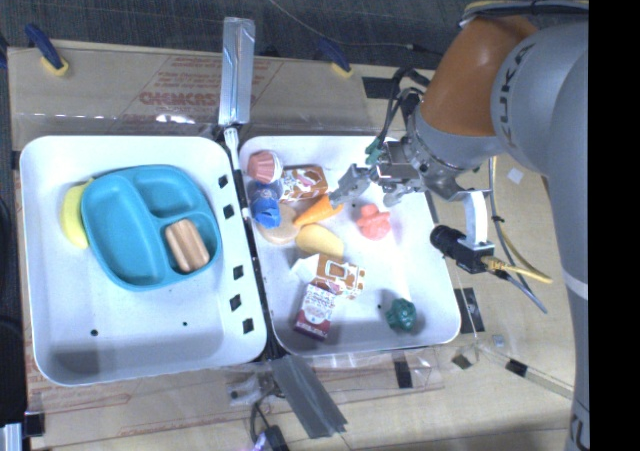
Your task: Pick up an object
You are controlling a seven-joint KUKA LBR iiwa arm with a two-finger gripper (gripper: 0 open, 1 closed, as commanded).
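My gripper (370, 186) hangs over the upper middle of the right bin (435, 284), its fingers spread open with nothing between them. Just below it lies a pink toy (373, 222). Left of the gripper are an orange carrot (318, 209) and a brown snack packet (303, 182). A yellow pear-like fruit (318, 237) lies under the carrot. Against the bin's left wall sit a red-and-white round item (264, 165) and a blue item (266, 207). Toward the front lie an orange-white packet (340, 274), a dark red packet (318, 309) and a green toy (401, 314).
The left bin (60, 339) holds a blue divided tray (140, 214) with a brown bread roll (187, 244) in one compartment, and a yellow banana (72, 214) beside the tray. A metal divider (237, 69) stands between the bins at the back.
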